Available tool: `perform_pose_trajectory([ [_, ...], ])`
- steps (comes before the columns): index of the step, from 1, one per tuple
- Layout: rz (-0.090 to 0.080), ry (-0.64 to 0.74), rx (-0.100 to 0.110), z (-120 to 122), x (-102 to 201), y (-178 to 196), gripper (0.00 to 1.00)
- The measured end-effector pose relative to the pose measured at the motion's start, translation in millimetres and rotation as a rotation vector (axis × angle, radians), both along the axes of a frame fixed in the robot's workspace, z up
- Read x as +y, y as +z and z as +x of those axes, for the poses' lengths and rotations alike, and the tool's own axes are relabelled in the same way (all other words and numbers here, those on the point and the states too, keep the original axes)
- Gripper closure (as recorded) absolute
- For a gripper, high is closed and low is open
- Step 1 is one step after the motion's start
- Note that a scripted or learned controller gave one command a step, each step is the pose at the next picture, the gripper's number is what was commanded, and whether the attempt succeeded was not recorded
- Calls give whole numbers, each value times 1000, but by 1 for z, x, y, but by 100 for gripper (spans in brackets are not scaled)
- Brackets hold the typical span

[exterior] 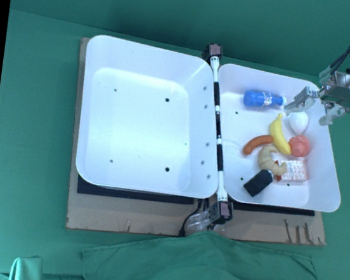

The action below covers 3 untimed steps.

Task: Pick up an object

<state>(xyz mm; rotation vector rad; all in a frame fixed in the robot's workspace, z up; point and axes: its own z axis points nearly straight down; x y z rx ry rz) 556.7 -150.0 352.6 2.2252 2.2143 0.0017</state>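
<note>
Grey claw (314, 104) hangs spread wide (nothing between its fingers) just above the white egg (298, 122).

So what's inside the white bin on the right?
The right bin holds a blue bottle, a banana, a white egg, a sausage, a pinkish ball, a croissant, a small carton and a black block. Anything beneath them is hidden.

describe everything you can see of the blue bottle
The bottle is small, bright blue and glossy like plastic, with a white cap end pointing toward the view's right. It lies on its side near the far wall of the right bin, apart from the banana and sausage below it. The claw hovers just past its cap end, above a white egg.
</note>
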Motion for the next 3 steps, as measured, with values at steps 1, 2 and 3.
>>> perform_pose_trajectory([
  [1,-5,-1,-10,-9,-22,73,0],
  [2,2,0,14,29,-37,-156,0],
  [3,-5,-3,-7,32,-39,-134,100],
])
